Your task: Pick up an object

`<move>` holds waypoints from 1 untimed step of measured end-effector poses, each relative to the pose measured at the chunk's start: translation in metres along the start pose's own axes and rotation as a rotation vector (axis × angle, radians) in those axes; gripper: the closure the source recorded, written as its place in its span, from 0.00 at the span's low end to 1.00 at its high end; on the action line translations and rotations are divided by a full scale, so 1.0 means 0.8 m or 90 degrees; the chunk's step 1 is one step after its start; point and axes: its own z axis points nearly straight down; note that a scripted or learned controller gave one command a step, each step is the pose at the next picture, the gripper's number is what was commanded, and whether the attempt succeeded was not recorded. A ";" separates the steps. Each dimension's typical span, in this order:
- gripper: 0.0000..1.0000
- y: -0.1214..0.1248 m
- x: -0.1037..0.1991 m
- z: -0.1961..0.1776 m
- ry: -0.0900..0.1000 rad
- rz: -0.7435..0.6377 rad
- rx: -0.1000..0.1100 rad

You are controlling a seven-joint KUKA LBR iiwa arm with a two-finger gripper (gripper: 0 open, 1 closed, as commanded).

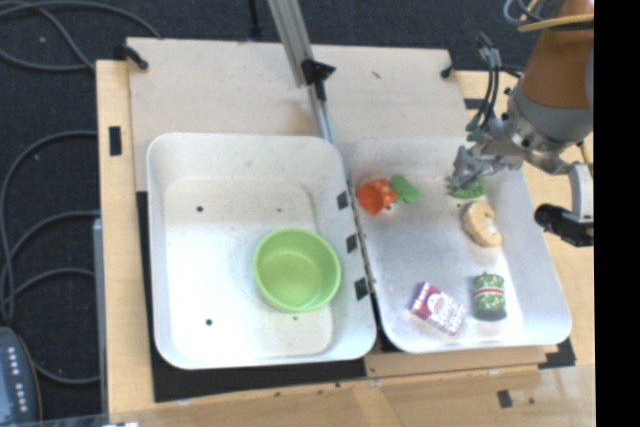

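1. My pincer [466,177] hangs low over the right bin [530,245]; I cannot tell its state.
2. Just below it lies a bread piece [481,223], long axis running from upper left to lower right.
3. A green bowl [296,269] sits in the left bin [200,175].

Robotics lab, bench [220,90] with 2 white bins [190,175], floor cables [40,25]

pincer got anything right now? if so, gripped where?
Cannot be told. The pincer is low over the right bin, beside the tan object; something small and green sits at its tip, but no grip on it is visible.
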 end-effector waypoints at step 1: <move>1.00 -0.032 0.062 0.007 0.000 -0.001 0.002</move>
